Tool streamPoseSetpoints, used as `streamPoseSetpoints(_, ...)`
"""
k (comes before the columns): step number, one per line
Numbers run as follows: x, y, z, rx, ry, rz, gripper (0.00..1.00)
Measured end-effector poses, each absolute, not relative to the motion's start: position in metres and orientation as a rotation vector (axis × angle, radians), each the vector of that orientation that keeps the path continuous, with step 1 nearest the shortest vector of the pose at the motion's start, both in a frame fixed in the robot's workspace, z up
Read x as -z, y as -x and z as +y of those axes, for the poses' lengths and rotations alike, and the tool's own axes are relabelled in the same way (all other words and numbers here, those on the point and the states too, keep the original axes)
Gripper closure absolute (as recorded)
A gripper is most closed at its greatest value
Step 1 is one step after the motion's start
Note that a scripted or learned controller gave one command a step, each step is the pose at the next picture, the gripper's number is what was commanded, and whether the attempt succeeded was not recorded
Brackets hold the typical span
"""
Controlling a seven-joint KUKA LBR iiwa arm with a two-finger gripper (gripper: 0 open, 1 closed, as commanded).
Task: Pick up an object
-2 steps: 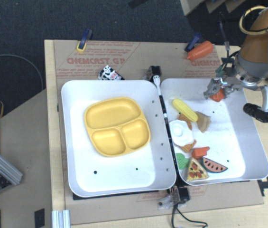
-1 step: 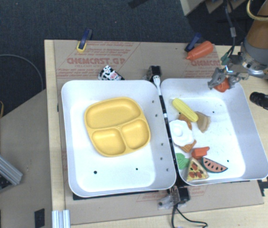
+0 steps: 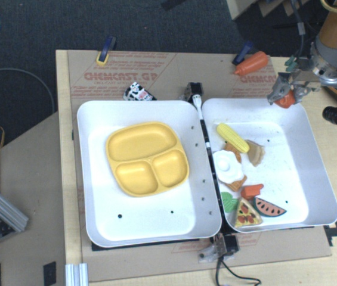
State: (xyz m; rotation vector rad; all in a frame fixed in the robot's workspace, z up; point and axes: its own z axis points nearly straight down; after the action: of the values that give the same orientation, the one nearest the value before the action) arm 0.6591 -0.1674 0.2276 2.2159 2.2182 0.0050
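Over the far right corner of the right-hand bin [image 3: 311, 130], the gripper [image 3: 287, 94] hangs with a small red-orange piece [image 3: 286, 102] pinched between its fingers, lifted off the bin floor. From where I stand the pick looks essentially done; corn [image 3: 232, 137], watermelon slice [image 3: 269, 208] and others lie untouched.

A yellow three-compartment plate [image 3: 148, 158] lies in the left white bin [image 3: 96, 219], while on the cardboard-covered worktop [image 3: 174, 70] behind the bins sit a yellow-and-blue clamp [image 3: 104, 52], an orange clamp [image 3: 250, 62] and a small black-and-white cow-patterned toy [image 3: 138, 92].
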Motion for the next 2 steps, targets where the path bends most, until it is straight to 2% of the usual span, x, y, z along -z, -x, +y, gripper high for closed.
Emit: streamPoseSetpoints(2,-0.245,-0.624,-0.063,0.0,-2.218,2.23,1.0)
